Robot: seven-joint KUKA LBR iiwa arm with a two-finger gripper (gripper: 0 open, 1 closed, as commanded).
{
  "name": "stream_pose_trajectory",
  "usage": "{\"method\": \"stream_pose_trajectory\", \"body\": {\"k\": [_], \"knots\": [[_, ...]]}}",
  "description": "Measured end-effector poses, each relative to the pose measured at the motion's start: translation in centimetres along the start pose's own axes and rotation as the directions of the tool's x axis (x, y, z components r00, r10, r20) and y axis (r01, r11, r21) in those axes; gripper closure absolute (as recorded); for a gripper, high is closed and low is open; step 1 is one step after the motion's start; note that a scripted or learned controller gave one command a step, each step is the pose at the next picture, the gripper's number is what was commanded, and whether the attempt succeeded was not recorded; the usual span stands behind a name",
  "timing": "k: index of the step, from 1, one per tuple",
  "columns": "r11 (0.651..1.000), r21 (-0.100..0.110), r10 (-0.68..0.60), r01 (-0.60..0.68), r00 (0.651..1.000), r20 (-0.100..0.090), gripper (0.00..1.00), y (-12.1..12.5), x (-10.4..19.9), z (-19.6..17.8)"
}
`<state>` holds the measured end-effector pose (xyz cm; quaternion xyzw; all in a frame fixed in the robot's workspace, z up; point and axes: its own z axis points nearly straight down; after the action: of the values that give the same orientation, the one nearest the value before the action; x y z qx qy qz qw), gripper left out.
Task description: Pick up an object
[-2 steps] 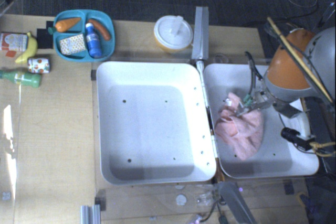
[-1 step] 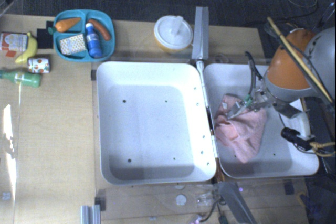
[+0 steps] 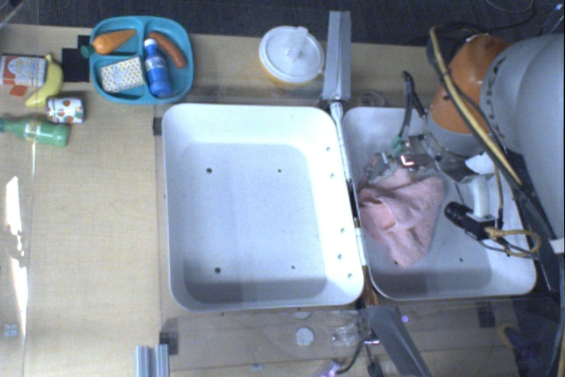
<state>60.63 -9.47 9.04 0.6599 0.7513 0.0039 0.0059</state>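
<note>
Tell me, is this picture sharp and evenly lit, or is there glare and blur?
Camera view: soft overall; glare streaks the bench at far left; a grey shadow pools along the left bin's near wall; the arm at right looms large and blurry; the pink cloth lacks crisp edges.

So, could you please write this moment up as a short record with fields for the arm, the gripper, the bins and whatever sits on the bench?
arm: grey arm reaching in from the right, over the right bin
gripper: gripper low at the upper edge of the pink cloth
fingers: state not readable
right bin: holds a crumpled pink cloth
left bin: bare white floor
bench, upper left: blue divided tray of toy food, banana, green bottle
bench, top centre: white lidded cup
</note>
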Motion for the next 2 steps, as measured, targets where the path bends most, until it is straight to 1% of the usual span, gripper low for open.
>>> {"method": "stream_pose_trajectory", "body": {"k": [1,2], "knots": [[0.999,0.002,-0.033,0.033,0.999,0.000,0.00,5.2,-0.7,0.2],[0.999,-0.005,-0.041,0.041,0.999,0.003,1.00,5.5,-0.7,-1.1]]}}
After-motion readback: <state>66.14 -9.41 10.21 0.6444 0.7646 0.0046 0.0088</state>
